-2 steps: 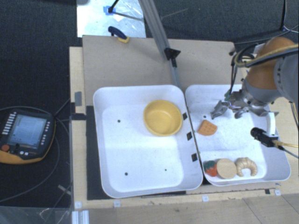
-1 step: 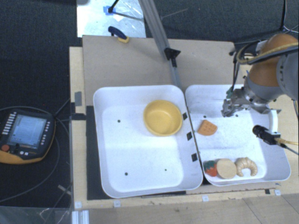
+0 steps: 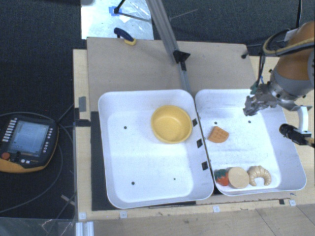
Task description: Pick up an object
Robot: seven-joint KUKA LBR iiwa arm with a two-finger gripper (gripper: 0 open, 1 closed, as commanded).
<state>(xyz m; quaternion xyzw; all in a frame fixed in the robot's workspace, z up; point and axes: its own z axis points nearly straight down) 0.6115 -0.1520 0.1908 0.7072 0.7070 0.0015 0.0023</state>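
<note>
Camera view showed my jaws (image 3: 250,107) over the right bin (image 3: 290,154), above the orange wedge (image 3: 218,134); their state I couldn't tell.

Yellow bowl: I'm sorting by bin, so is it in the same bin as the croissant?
No. The yellow bowl sits in the left bin, the croissant in the right bin.

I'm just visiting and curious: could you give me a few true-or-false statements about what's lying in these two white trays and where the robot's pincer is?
1. The yellow bowl sits in the left bin. True.
2. The croissant lies inside the bowl. False: it lies in the right bin, near its front edge.
3. The pincer is over the right bin. True.
4. The orange wedge is gripped by the pincer. False: it lies alone on the bin floor.
</note>
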